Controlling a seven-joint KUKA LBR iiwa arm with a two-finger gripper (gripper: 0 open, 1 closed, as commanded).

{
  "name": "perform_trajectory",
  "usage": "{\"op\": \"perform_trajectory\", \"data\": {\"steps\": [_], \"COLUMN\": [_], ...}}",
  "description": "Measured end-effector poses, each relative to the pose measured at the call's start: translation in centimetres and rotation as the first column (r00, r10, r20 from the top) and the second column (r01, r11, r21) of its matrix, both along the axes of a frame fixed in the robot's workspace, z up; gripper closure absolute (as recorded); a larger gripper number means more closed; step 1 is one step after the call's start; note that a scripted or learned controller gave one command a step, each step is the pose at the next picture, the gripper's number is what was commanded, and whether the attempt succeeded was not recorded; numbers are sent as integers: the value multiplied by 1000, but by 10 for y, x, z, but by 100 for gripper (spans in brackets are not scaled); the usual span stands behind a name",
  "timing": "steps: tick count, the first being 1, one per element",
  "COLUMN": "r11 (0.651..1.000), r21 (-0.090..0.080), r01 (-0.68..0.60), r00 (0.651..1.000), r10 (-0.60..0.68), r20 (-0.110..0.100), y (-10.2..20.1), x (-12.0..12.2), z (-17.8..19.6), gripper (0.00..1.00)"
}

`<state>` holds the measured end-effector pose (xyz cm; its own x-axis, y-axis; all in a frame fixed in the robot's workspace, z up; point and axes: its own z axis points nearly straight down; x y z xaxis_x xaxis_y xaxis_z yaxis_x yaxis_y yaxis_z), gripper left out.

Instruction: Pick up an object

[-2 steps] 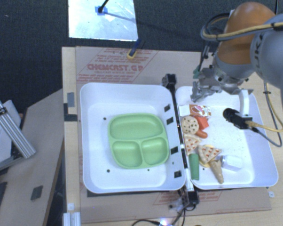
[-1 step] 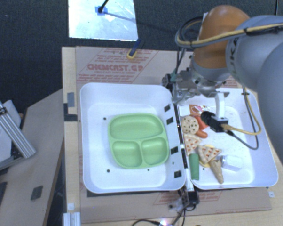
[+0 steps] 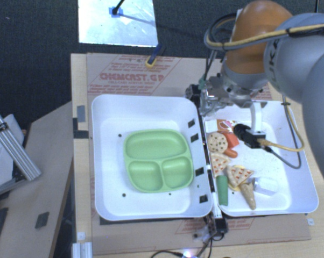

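A: Camera view: we read the toy food pile as the target, lying in the right bin against its left wall. Round cookie, waffle wedges, green stick lying lengthwise.

B: And the gripper?

A: We place it above the bin's far left corner; the pile lies nearer us. Whether its fingers are parted, we cannot tell. The green tray fills the left bin.

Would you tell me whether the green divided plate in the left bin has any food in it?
Empty. All three compartments of the green plate show bare green surface; the toy food lies in the right bin instead.
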<state>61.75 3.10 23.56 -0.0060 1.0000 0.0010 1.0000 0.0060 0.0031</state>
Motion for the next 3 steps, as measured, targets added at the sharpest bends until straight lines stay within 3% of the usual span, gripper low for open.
{"op": "perform_trajectory", "data": {"steps": [1, 2, 3], "r11": [1000, 1000, 1000], "r21": [0, 0, 0], "r01": [4, 1, 4], "r00": [1000, 1000, 1000], "r10": [-4, -1, -4], "r20": [-3, -1, -3], "y": [-1, -2, -4], "x": [-4, 8, 0], "z": [-2, -6, -2], "gripper": [100, 100, 100]}}
